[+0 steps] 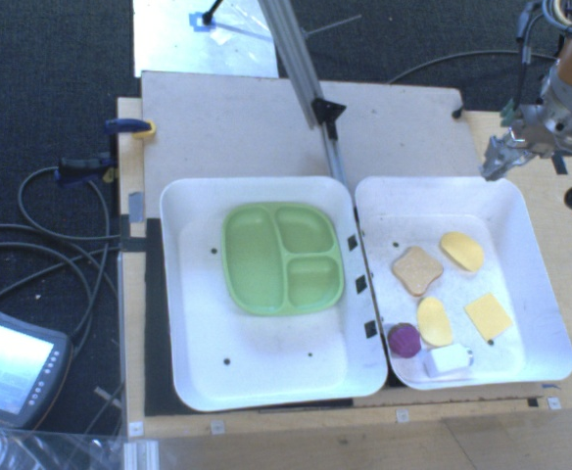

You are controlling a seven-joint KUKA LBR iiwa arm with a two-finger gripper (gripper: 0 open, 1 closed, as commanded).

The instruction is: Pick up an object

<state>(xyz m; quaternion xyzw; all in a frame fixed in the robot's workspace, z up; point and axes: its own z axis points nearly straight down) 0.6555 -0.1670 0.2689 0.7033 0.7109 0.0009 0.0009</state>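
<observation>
The right bin holds several small objects: a tan toast-shaped piece, a yellow oval, a yellow bean-shaped piece, a yellow square slice, a purple round piece and a white block. My gripper hangs above the bin's far right corner, well away from all of them. Nothing shows between its fingers.
The left bin carries a green divided plate. A grey pole slants across the board down to the bins' shared edge. Cables and a pendant lie off the bench at left.
</observation>
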